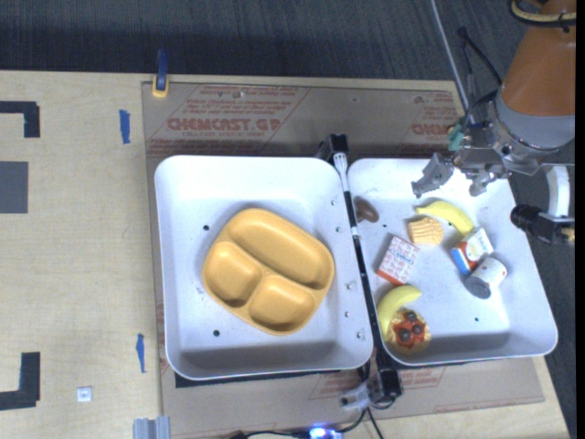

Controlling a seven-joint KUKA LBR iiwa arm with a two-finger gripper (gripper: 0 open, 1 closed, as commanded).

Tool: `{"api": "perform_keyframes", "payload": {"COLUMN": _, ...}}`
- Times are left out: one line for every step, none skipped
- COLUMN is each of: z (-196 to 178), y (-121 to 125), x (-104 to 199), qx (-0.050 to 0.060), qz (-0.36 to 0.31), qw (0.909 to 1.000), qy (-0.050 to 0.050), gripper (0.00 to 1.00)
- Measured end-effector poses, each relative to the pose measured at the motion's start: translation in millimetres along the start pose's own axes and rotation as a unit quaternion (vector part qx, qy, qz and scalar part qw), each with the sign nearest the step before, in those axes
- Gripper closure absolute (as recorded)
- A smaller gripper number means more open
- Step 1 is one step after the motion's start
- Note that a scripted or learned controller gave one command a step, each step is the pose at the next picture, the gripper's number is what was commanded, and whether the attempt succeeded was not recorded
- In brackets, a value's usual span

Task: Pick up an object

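Fingers (428,183) of the tool (452,179) spread apart, empty, above the banana (448,213) in the right bin (526,323).

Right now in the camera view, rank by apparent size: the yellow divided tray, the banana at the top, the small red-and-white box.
1. yellow divided tray
2. banana
3. red-and-white box; close to the banana, so that order is unsure.

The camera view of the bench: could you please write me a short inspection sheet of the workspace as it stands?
Surface: two white bins, left bin, right bin, side by side on printed cardboard.
Job's things: in the right bin, banana, second banana, small carton, cracker, white cylinder.
Clutter: yellow divided tray in the left bin.
Grippers: gripper above the right bin's far edge, holding nothing.
Cables: black cables by the arm.
Surroundings: dark carpet.
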State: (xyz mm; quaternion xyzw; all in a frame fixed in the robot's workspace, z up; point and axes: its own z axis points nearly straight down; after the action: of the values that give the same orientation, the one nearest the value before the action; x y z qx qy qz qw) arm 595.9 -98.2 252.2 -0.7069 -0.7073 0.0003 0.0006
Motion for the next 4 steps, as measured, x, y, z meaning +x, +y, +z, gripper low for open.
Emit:
{"api": "perform_keyframes", "payload": {"z": 85, "y": -3, "x": -41, "qx": 0.0, "qz": 0.001, "qw": 1.0, "qy": 0.0, "gripper": 0.0}}
{"api": "perform_keyframes", "payload": {"z": 163, "y": -10, "x": -11, "qx": -0.006, "qz": 0.0, "qw": 1.0, "qy": -0.001, "gripper": 0.0}}
{"api": "perform_keyframes", "payload": {"z": 150, "y": -7, "x": -9, "qx": -0.009, "qz": 0.001, "qw": 1.0, "qy": 0.0, "gripper": 1.0}}
{"api": "perform_keyframes", "payload": {"z": 152, "y": -8, "x": -9, "qx": -0.007, "qz": 0.001, "qw": 1.0, "qy": 0.001, "gripper": 0.0}}
